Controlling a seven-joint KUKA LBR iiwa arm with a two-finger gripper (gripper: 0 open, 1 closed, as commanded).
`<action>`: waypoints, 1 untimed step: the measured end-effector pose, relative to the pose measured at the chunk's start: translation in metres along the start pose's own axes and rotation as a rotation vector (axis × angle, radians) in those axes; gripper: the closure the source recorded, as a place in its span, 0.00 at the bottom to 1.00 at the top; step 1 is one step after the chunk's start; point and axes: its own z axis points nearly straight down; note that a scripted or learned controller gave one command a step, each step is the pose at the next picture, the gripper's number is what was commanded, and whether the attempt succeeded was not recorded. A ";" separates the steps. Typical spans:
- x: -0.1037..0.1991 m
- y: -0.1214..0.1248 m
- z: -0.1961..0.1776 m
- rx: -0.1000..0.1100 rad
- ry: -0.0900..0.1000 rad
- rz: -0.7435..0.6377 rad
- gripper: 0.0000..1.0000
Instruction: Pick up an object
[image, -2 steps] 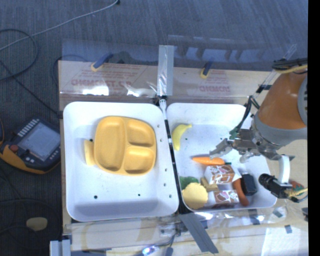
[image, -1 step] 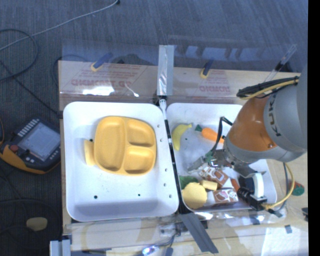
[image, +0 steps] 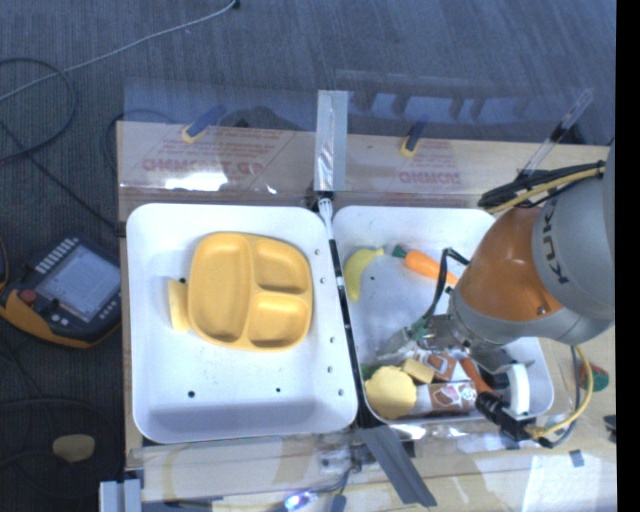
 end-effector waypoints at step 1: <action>0.002 0.005 -0.012 -0.011 0.001 -0.003 1.00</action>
